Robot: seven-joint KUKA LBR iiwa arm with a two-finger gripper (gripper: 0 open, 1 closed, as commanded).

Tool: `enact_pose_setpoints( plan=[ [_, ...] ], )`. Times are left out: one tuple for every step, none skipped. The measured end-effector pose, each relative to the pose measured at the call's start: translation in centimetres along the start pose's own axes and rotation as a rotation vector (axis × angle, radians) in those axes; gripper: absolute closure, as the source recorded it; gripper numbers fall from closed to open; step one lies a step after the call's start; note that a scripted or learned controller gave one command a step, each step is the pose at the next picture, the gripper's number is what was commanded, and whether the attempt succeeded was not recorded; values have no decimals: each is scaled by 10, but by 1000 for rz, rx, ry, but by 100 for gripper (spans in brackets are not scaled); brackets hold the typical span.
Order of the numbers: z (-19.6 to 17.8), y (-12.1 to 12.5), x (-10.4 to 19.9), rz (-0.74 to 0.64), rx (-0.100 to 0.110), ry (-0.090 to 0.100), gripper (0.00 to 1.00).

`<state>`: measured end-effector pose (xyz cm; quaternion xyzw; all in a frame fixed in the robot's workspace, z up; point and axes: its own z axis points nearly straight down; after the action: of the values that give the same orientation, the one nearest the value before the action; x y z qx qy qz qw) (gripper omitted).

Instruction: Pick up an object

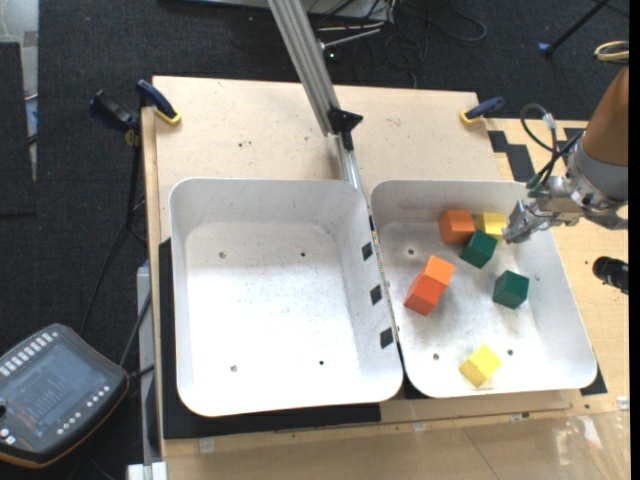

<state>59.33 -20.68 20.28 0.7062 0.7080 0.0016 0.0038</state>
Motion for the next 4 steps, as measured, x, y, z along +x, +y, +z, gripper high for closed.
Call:
enact_pose_setpoints(
  plan=[
    [3, -6, 60, -5, 8, 5, 100],
    [2, -15, 103, -4, 9, 5, 100],
    [-2, -21, 166, -7, 8, 6, 100],
    [1, -32, 220, -6, 10, 6, 100]
  ],
)
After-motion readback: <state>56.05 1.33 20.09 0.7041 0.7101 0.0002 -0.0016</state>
